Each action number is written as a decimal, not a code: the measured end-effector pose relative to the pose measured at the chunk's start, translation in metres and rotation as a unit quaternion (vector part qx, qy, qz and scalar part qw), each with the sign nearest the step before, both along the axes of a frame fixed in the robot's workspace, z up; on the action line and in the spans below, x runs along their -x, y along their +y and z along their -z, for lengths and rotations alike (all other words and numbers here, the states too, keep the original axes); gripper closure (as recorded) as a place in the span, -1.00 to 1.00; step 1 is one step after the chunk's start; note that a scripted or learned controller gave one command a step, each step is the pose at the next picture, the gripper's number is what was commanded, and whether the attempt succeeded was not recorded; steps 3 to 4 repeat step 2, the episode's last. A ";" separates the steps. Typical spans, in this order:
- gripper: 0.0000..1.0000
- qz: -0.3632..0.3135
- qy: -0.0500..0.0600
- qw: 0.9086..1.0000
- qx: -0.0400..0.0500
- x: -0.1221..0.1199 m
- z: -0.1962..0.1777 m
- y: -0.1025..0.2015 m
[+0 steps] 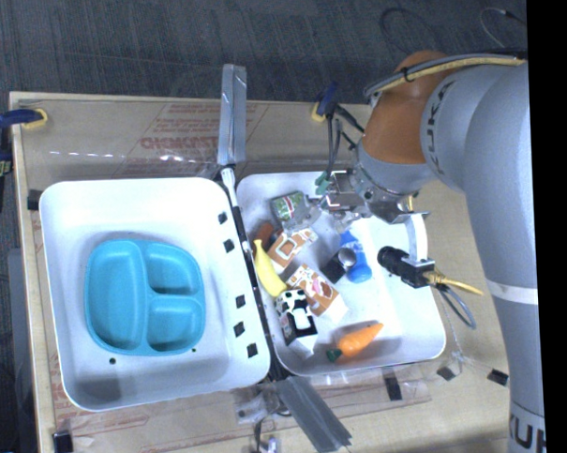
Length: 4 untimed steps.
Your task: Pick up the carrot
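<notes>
Two white bins are being carried side by side on the desk (119,115). The right bin (415,332) is being reached into by the arm, whose hand (343,201) is hovering at its far side; its opening cannot be told. The carrot (356,339) is lying at the near edge, long axis left-right.

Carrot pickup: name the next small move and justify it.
Probably shift the end effector toward the near edge of the right bin, over the carrot. It now sits at the bin's far side, above the clutter, well apart from the carrot.
</notes>
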<state>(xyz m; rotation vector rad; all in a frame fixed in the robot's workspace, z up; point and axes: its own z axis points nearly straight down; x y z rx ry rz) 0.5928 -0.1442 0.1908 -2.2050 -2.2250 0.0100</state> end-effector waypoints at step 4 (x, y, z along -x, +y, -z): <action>-1.00 0.041 -0.001 0.999 0.000 0.117 -0.018 -0.059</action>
